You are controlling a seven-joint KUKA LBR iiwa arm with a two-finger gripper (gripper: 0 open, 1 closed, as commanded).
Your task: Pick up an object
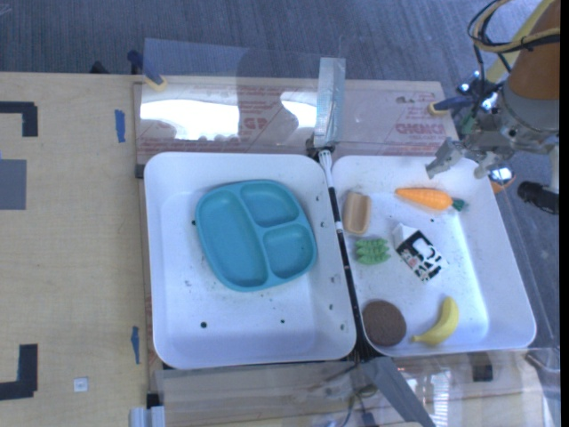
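Observation:
The right bin (498,265) holds an orange carrot (425,199), a tan bread-like piece (356,212), a green leafy toy (372,251), a black-and-white patterned block (419,253), a brown round disc (384,321) and a yellow banana (439,322). My gripper (463,165) hangs over the bin's back right edge, just above and right of the carrot. It is open, with nothing between its fingers.
The left bin (169,310) carries a blue divided plate (256,233). A metal divider post (330,96) and a clear panel stand behind the bins. Yellow and black cables loop around the arm at the upper right.

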